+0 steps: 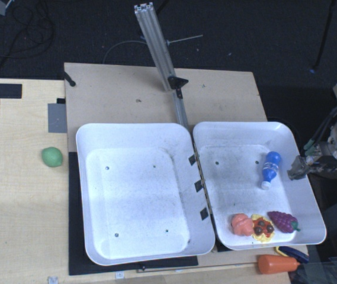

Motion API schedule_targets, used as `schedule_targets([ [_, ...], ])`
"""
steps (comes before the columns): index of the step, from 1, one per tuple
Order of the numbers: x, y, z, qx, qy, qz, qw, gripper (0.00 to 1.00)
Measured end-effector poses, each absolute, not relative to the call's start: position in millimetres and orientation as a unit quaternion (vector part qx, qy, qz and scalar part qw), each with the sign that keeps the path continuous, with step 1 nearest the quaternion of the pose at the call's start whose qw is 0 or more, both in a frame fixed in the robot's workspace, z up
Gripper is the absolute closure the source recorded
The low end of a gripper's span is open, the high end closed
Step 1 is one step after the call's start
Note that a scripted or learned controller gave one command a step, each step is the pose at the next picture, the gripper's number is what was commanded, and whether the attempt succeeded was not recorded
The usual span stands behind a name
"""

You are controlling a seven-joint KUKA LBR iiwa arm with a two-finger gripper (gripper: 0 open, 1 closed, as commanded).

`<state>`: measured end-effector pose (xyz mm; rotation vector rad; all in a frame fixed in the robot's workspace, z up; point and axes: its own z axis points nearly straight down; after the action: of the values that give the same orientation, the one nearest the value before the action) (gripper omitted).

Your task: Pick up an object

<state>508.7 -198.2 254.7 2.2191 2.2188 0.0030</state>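
Nearest candidate for the pick is the small blue plastic bottle with a white body (pixel 269 168), lying on its side on the floor of the right-hand shallow white bin (pixel 215 136), toward its right wall. Three more things sit along that bin's near edge: a round orange-red toy fruit (pixel 241 224), touching a yellow and dark piece (pixel 263 228) whose shape I can't make out, and just right of that a purple toy grape bunch (pixel 282 220). The left-hand white bin (pixel 91 136) sits alongside, the two joined by black clips at the seam.

The claw (pixel 297 170) is at the right bin's right rim, just beside the bottle but apart from it, w/ nothing in it that I can see. Too dark and small from here, so I can't tell its state. I read this as the approach step: arm just entering from the right, no grasp made yet.

Next move, imo: carry the claw over the rim, centre it above the bottle across its narrow width, then descend. The bottle is round and may roll.

Outside the bins on the counter (pixel 14 176): a green ball (pixel 52 157) far left, an orange toy carrot (pixel 276 264) at the near edge, and a grey metal rail (pixel 156 43) behind.
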Motion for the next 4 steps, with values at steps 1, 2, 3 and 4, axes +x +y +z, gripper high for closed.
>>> schedule_targets([
  [1, 512.5, -149, 257, 0.706, 0.708, 0.0002, 0.0, 1.0],
  [2, 530.6, -101, 262, 0.706, 0.708, 0.0003, 0.0, 1.0],
  [3, 550.6, -46, 252, 0.706, 0.708, -0.0001, -0.001, 1.0],
  [4, 568.3, 5, 240, 0.706, 0.708, -0.0003, -0.001, 1.0],
])
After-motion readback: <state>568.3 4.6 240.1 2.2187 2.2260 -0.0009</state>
